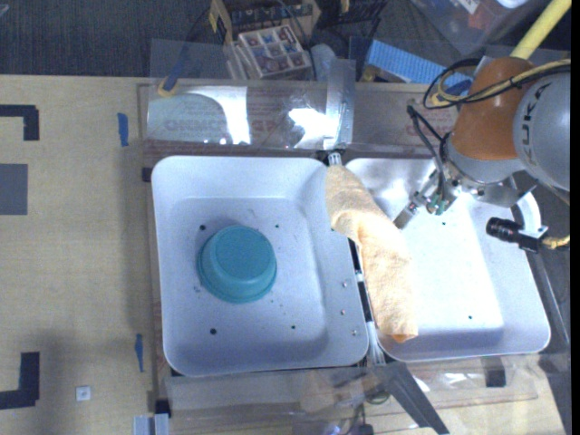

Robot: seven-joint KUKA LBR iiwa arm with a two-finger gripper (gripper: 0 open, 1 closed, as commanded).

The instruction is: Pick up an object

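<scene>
A pale yellow cloth (pixel 381 261) lies along the left wall of the right bin (pixel 471 338), its long axis running from the far rim down to the near edge. The gripper (pixel 419 205) hangs just right of its upper end; whether its jaws are spread cannot be told. A teal bowl (pixel 237 262) sits upside down in the left bin (pixel 181 198).

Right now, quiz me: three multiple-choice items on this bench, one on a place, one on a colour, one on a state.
1. Where does the bowl sit?
A. left bin
B. right bin
C. on the bench outside the bins

2. What colour is the bowl?
A. red
B. teal
C. black

3. How does the cloth lie?
A. folded flat inside the left bin
B. draped along the right bin's left edge
C. hanging from the tool

Answers: 1 A, it rests on the left bin's floor; 2 B, plainly teal; 3 B, it runs along the divide between the bins, apart from the tool.
</scene>
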